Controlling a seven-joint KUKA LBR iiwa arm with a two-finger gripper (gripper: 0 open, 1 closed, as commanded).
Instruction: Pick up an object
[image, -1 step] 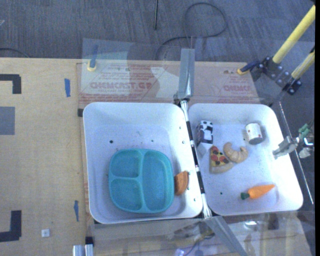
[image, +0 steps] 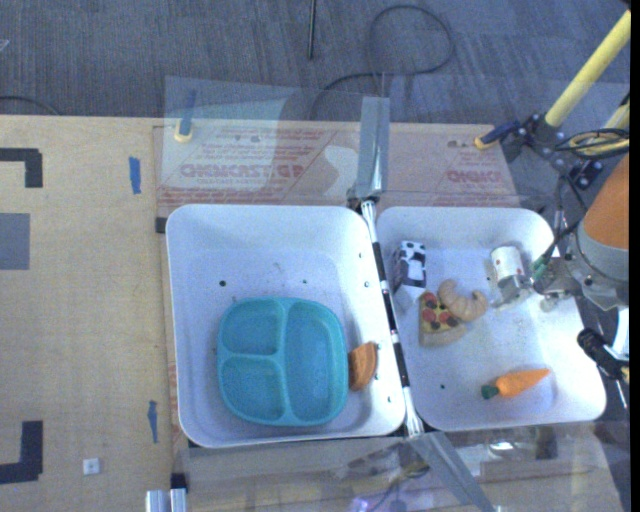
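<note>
Over the right bin (image: 570, 400), you have the gripper (image: 512, 272) at the far right, its opening beyond telling, while the carrot (image: 517, 382) lies nearer, long axis running left-right.

We find red lettering on the clear panel (image: 262, 150) standing behind the left bin (image: 190, 300), mirrored and too blurred to read. More red lettering sits on the clear panel (image: 450, 160) behind the right bin (image: 570, 400), equally illegible. We can read no other text.
</note>
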